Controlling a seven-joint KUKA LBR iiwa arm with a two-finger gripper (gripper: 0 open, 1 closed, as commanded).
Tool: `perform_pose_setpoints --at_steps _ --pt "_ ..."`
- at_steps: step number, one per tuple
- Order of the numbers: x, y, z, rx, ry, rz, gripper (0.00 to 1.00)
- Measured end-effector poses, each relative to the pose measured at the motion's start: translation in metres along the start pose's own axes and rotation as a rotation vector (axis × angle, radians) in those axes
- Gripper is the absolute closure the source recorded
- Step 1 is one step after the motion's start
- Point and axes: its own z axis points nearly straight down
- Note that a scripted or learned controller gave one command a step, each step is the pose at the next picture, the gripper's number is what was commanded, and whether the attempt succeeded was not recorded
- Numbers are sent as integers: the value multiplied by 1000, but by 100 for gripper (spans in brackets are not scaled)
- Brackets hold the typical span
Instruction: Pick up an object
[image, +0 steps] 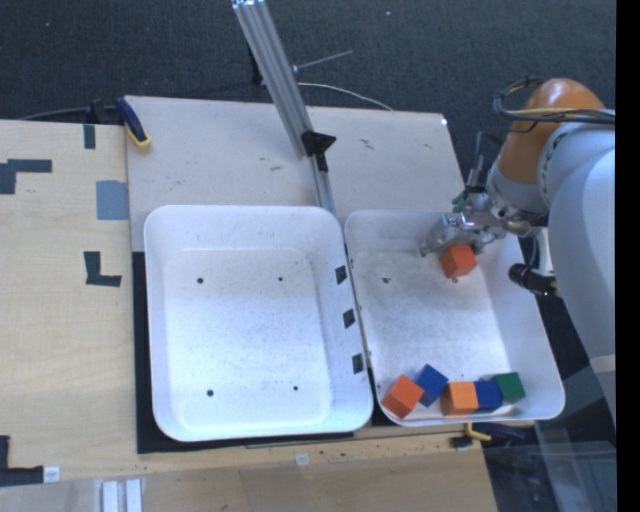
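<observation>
My gripper (457, 250) hangs over the upper right part of the right bin (420, 300). It is shut on a small orange block (460, 262), which sticks out just below the fingertips and looks lifted off the bin floor. Along the bin's front edge lie several more blocks: an orange one (402, 395), a blue one (432, 381), another orange one (461, 397), another blue one (488, 394) and a green one (509, 386).
The left bin (160, 300) stands next to the right one. A slanted metal rail (285, 90) crosses the bench above the bins. A blue and yellow clamp (133, 122) sits at the bench's far left corner.
</observation>
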Motion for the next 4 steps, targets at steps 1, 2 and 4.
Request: perform_pose_setpoints --at_steps 1,2,4 --pt "17 -43 1 -13 -2 1 0" --pt "12 -65 1 -13 -3 1 0" --pt "63 -32 0 -14 -3 1 0"
